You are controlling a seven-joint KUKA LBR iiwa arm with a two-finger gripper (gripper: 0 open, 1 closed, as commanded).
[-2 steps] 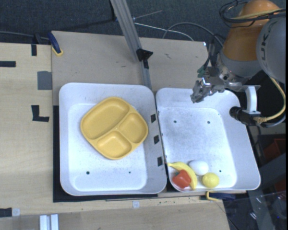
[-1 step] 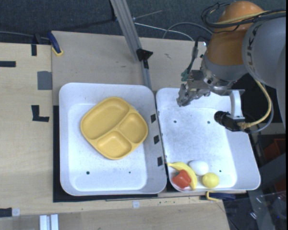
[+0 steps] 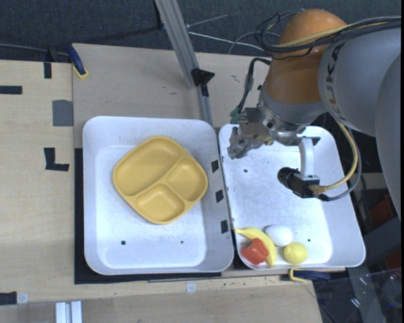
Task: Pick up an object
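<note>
My gripper (image 3: 237,147) hangs over the far left part of the right bin (image 3: 323,200), below the orange wrist band. Nothing shows between its fingertips. A small cluster of toys lies at the near edge of that bin: a yellow banana (image 3: 262,237), a red piece (image 3: 255,251), a white egg (image 3: 279,235) and a yellow ball (image 3: 295,252). The gripper is well away from them, toward the far side of the bin. A yellow divided plate (image 3: 160,179) rests in the left bin (image 3: 101,241).
A grey metal post (image 3: 182,42) slants down to the gap between the bins, close to the gripper's left. A black cable fitting (image 3: 293,179) hangs off the arm above the right bin's middle. Bare bench lies left of the bins.
</note>
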